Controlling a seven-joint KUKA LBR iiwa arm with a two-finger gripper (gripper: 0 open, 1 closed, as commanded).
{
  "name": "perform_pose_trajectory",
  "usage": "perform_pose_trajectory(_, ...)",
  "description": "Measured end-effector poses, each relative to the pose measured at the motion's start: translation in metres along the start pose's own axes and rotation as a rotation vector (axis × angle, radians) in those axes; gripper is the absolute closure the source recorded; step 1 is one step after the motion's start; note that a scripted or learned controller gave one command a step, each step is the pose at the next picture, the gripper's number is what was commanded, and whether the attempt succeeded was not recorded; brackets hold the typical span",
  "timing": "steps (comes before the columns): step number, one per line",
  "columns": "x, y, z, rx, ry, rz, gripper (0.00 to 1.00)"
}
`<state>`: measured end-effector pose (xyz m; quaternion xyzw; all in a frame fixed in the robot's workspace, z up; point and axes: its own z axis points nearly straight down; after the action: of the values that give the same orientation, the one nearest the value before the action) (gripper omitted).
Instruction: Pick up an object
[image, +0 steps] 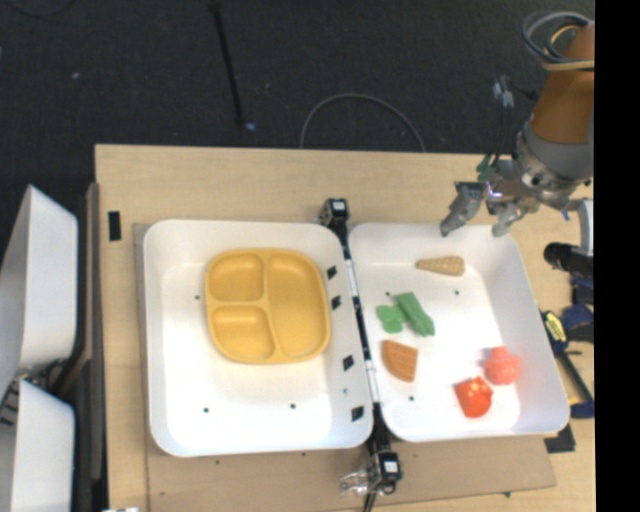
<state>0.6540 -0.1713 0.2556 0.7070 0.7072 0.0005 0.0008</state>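
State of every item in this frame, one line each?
pincer: open, holding nothing, above the right bin's far edge
yellow divided plate: lying flat in left bin
tan cone: lying on its side
green piece: lying flat
orange wedge: lying flat

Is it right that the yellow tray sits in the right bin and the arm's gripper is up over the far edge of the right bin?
Not quite. The camera view shows the yellow tray in the left bin, not the right bin. The rest holds: the gripper is over the right bin's far edge.
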Motion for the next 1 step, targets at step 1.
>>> perform_pose_trajectory(1, -0.0021, 0.0038, 0.0416, 0.002, -0.002, 0.000, 0.00)
